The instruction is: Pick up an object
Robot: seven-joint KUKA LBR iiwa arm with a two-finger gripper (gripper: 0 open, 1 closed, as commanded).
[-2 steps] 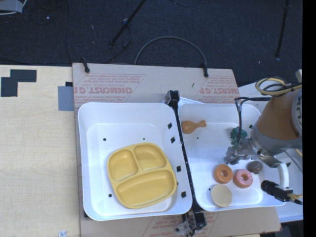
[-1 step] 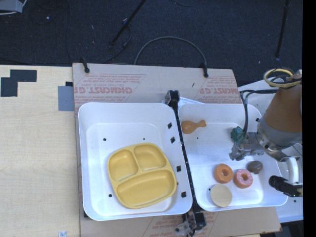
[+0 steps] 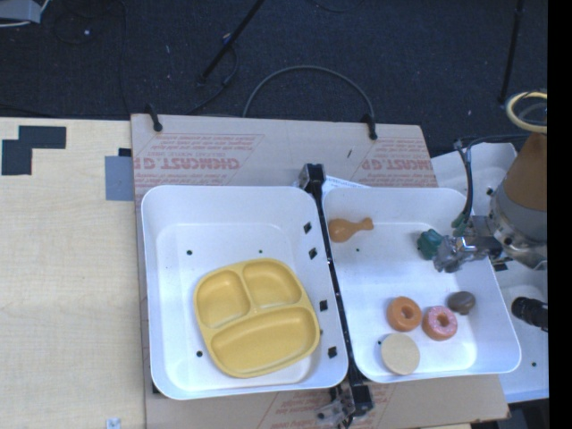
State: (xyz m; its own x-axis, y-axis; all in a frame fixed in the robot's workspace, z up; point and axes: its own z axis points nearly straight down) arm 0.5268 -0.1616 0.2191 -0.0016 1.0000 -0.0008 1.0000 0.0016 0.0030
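1. Here, the gripper (image 3: 450, 256) reaches in from the right over the right-hand bin (image 3: 483, 206), low near that bin's right side.
2. A small teal object (image 3: 430, 240) sits right at the gripper's tip, touching or just beside it; whether the claw is apart, together or clamped on that object cannot be told, since the tip is too small and blurred.
3. In the right bin, an orange drumstick-shaped toy (image 3: 348, 229) lies near the upper left, close to the divider between the bins.
4. Lower in the same bin, an orange doughnut (image 3: 404, 314) and a pink doughnut (image 3: 439, 323) lie side by side, touching or nearly so.
5. A small grey-brown lump (image 3: 461, 302) rests just above and to the right of the pink doughnut.
6. A pale round disc (image 3: 399, 354) lies just below the orange doughnut, near the bin's front edge.
7. The left bin (image 3: 170, 231) holds a yellow divided plate (image 3: 256, 315) with three compartments, lying flat and slightly turned.
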